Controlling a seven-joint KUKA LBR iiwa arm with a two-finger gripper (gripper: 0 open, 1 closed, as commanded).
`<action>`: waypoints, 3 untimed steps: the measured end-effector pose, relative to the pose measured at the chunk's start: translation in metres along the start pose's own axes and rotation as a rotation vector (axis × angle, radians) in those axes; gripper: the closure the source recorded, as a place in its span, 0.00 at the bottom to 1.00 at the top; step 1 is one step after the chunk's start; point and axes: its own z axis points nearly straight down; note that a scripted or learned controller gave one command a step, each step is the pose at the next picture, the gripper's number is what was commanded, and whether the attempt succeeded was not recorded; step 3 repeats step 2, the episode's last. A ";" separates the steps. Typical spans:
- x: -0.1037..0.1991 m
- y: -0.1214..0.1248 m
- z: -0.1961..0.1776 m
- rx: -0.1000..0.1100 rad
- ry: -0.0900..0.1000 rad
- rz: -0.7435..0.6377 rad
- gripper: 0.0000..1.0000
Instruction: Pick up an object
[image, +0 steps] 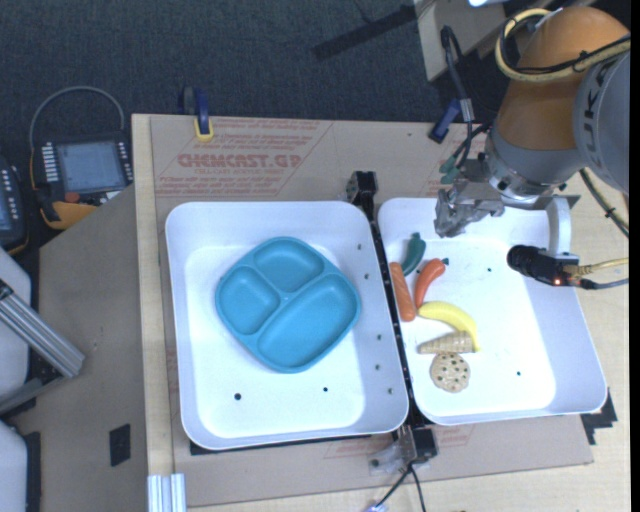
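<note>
Two white bins are set side by side on the bench so that things can be kept apart. A blue tray (289, 302) with three parts is laid flat in the left bin (200, 400). The toy food is kept in the right bin (560, 370), all bunched near its left wall. A green pepper (414, 247) is seen at the top, then an orange carrot (402, 291) and a red pepper (428, 278) just beside it. Below them a yellow banana (450, 318), an ice cream cone (443, 345) and a round cookie (450, 373) are placed close together. The gripper (455, 215) is held above the top left part of the right bin, near the green pepper, likely so that one of these toys can be reached. Nothing is seen held in it. How wide the fingers are set cannot be told from this view. No toy is lifted yet, so the pick is judged to be not yet done.
</note>
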 end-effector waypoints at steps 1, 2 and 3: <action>0.048 0.014 0.013 0.001 -0.001 0.004 1.00; 0.090 0.027 0.017 0.001 0.000 0.001 1.00; 0.090 0.027 0.017 0.001 0.000 0.001 1.00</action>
